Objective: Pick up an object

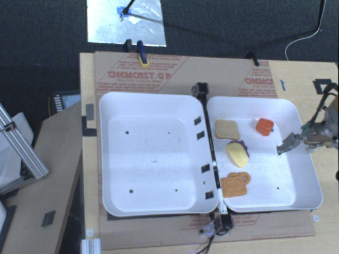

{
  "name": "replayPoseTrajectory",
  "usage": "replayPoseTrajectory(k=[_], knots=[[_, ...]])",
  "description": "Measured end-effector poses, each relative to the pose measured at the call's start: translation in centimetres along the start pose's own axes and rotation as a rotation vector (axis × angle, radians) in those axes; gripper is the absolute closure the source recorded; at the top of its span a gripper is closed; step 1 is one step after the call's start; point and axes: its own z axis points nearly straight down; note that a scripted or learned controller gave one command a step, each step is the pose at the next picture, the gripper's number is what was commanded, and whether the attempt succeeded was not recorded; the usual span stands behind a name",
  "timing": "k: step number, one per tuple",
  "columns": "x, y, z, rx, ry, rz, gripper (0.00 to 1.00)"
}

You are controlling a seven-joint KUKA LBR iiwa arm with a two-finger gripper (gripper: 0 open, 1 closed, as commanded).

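The right bin [296, 194] holds a tan bread slice [227, 129], a yellow lemon-like piece [238, 154] lying over something purple, an orange toast-shaped piece [235, 184] and a small red-orange pepper [265, 126]. My gripper [288, 143] comes in from the right edge and hovers over the right bin's right side, to the right of and a little below the pepper. Nothing shows between its tips.
The left bin [153, 152] stands beside the right one, with a black divider strip [207, 142] between them. Cardboard [159, 73] lies under both bins. A foil sheet [126, 15] lies at the back. A metal frame [18, 147] stands at left.
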Motion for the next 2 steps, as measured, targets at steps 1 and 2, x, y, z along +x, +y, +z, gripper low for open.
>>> replayPoseTrajectory(k=[1,2], knots=[[0.0,0.1,-1.1,-0.004,-0.001,-0.003,1.00],[6.2,-1.5,-15.5,-0.017,-0.001,-0.009,1.00]])
